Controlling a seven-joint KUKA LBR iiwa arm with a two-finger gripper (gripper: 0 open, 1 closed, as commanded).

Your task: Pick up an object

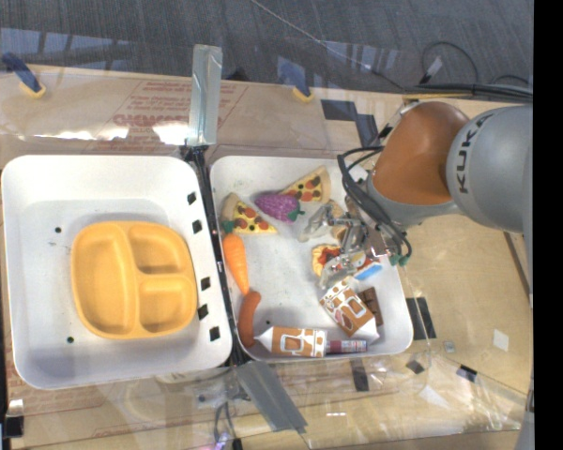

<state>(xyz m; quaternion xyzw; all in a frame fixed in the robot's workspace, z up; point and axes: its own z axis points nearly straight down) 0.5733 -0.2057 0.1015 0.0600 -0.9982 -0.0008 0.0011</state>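
My gripper (345,242) hangs low over the right side of the right bin (291,289), under the orange wrist band (413,157). Directly beneath it lies a small orange and yellow toy (325,259), partly hidden by the gripper. I cannot tell whether they touch. Nearby in the same bin lie two pizza slices (247,217) (308,187), a purple grape bunch (280,202), a carrot (235,261), a red sausage (249,315), a brown and white carton (346,308), a chocolate piece (370,302) and a lying bottle (305,342).
The left bin (38,195) holds a yellow divided tray (131,277). A black divider (206,242) runs between the bins. Cables (450,78) trail behind the arm at the upper right. Taped plastic sheeting surrounds both bins.
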